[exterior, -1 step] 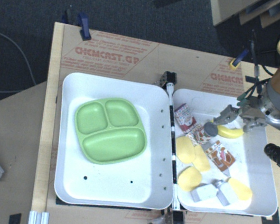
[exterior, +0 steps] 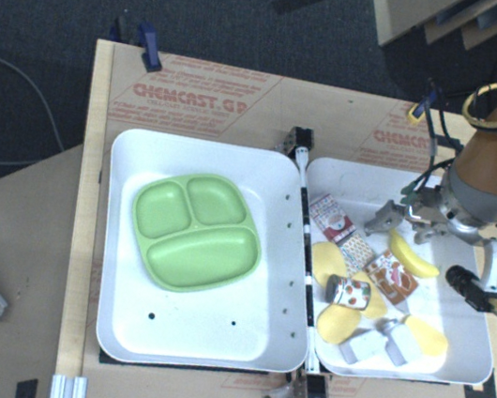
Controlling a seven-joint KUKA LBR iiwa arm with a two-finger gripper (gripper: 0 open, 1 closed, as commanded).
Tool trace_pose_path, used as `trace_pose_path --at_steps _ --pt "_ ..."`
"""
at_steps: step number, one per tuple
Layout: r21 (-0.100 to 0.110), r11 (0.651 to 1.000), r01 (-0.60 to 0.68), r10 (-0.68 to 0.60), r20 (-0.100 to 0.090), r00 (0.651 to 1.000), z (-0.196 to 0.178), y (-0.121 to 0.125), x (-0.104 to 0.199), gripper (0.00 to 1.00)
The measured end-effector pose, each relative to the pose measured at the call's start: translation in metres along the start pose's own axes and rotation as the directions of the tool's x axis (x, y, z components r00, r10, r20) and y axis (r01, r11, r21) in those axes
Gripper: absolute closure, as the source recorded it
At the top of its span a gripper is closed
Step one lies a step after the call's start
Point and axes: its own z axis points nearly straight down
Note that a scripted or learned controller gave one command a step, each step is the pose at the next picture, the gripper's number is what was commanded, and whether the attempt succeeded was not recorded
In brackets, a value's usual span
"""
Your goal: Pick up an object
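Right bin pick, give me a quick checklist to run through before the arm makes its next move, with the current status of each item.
1. Tool position: the tool is over the right bin, near its back edge. Ok.
2. Tool load: whether anything sits in the tool. Cannot tell.
3. Nearest target: the banana lies just in front of the tool, with its top side uncovered. Ok.
4. Clutter: the banana touches the red snack packet, and other items crowd together in the middle of the bin. Not ok for a clean single pick.
5. Left bin: it holds the green divided plate, away from the arm's path. Ok.
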Motion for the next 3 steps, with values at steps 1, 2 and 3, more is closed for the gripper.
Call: trace_pose_path --at_steps 1,2,3 --pt "-0.004 1.0 0.0 0.0 -0.001 1.0 0.036 -0.021 -0.027 0.0" --pt "-0.009 1.0 -0.002 0.002 0.002 1.0 0.035 -0.046 -0.009 0.0" --pt "-0.002 1.0 -0.001 0.001 0.0 1.0 0.038 -0.078 -0.016 0.0"
